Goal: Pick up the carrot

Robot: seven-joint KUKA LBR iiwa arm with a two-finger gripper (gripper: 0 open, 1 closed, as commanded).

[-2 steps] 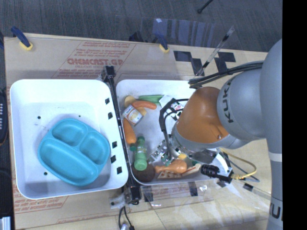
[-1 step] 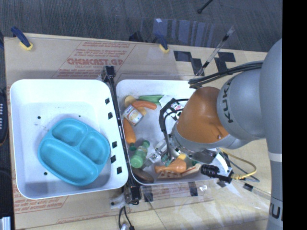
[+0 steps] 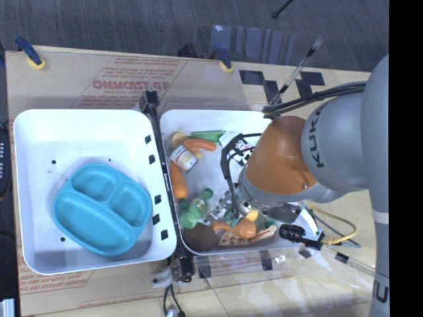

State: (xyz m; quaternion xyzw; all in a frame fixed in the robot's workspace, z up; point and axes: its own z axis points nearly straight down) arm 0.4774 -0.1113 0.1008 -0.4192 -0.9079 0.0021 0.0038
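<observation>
**Arm low over the right bin, carrot not yet taken**

Far left of the fingers [image 3: 232, 211], the left bin [image 3: 26, 177] holds a blue divided plate [image 3: 101, 207]. Nearer, in the right bin [image 3: 205, 121], the carrot [image 3: 177, 182] lies lengthwise along the left wall, left of and slightly beyond the fingers, apart from them. The fingers sit among a clutter of toy food [image 3: 228, 226] at the bin's near edge; the orange wrist band [image 3: 281, 160] hides them, so I cannot tell whether they are spread or pressed together.

This looks like the approach step. The next move calls for shifting left over the carrot, aligning across its narrow width.

The counter [image 3: 119, 78] is brown board; dark carpet lies beyond.
</observation>
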